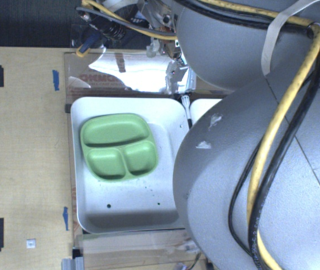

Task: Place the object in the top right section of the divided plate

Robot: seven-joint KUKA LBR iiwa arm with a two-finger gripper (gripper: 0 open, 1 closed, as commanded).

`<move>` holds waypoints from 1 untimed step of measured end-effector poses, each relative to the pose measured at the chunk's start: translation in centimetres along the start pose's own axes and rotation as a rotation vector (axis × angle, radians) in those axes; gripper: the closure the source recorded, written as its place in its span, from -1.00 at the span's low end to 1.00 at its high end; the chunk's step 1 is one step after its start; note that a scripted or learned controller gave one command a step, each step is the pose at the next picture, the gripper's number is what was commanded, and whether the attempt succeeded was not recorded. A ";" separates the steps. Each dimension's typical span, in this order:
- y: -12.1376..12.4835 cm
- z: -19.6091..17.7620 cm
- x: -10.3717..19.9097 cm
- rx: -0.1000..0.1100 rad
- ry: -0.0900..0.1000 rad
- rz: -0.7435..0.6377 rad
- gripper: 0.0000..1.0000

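A green divided plate [119, 145] lies in the left white bin [126, 210], in its upper left part. It has one long section across the top and two smaller sections below. All three sections look bare. The grey arm [261, 139] fills the right half of the camera view and covers most of the right bin [204, 107]. The gripper's end and any object it might carry are hidden behind the arm's body.
A yellow cable [278, 128] runs along the arm. Cables and hardware [126, 21] crowd the area above the bins. The wooden bench [25, 151] stretches to the left with black and blue tape marks. Small dark specks dot the left bin's floor.
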State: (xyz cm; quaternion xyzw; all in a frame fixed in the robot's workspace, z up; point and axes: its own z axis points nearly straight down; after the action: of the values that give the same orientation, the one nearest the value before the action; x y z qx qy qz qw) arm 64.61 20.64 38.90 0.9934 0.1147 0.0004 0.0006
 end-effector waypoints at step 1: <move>0.0 0.0 0.0 0.000 0.000 0.000 -1.00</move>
State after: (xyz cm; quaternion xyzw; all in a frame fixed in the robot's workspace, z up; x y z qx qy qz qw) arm 64.61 20.64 38.90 0.9934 0.1147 0.0004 0.0006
